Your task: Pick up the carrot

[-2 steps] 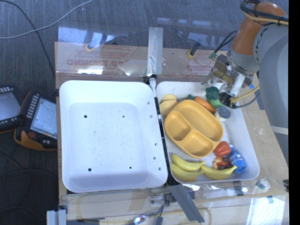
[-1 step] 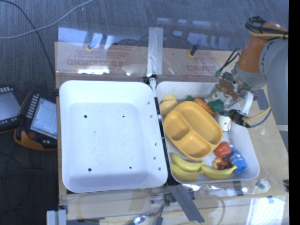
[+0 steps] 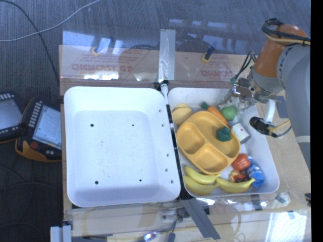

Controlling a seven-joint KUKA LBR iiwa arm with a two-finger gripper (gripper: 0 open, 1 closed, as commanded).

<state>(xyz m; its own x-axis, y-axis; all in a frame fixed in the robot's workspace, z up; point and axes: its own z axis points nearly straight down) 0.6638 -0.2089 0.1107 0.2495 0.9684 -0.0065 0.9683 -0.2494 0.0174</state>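
The carrot (image 3: 217,113) is orange with a green top. It lies in the right bin (image 3: 267,158) at the back, along the far rim of a yellow divided plate (image 3: 202,145). A light green round item (image 3: 228,113) touches its right end. The gripper (image 3: 237,98) hangs over the bin's back right corner, just up and right of the carrot, with nothing seen in it. The grey arm with its orange band (image 3: 275,49) comes in from the upper right.
The right bin also holds a dark green piece (image 3: 223,133) on the plate, two bananas (image 3: 217,183), a red pepper (image 3: 241,161), a blue item (image 3: 257,176), a pale yellow fruit (image 3: 180,113) and a white block (image 3: 240,131). The left bin (image 3: 118,145) sits beside it.
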